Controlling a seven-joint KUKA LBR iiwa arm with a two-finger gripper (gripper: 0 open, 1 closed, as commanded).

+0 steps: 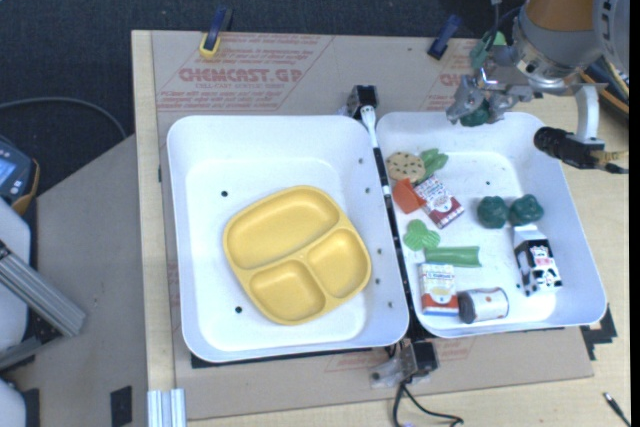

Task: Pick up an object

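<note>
While the gripper (478, 108) hangs over the far edge of the right bin (575, 245), a small dark green object (477, 114) shows between its fingers, so they appear pinched on it, though the contact itself is too small to confirm. Judged step: lift after the grasp, object raised clear of the bin floor. Rest of the load lies in the right bin: cookie (403, 164) and red carton (437, 200) near its left wall, two green lumps (508, 210) mid-bin, cow-print carton (537, 265) toward the right edge, can (483, 304) at the near edge. Left bin (195, 215) carries a yellow divided tray (297, 253). Next move calls for a steady vertical raise, checking that the grip holds.
</note>
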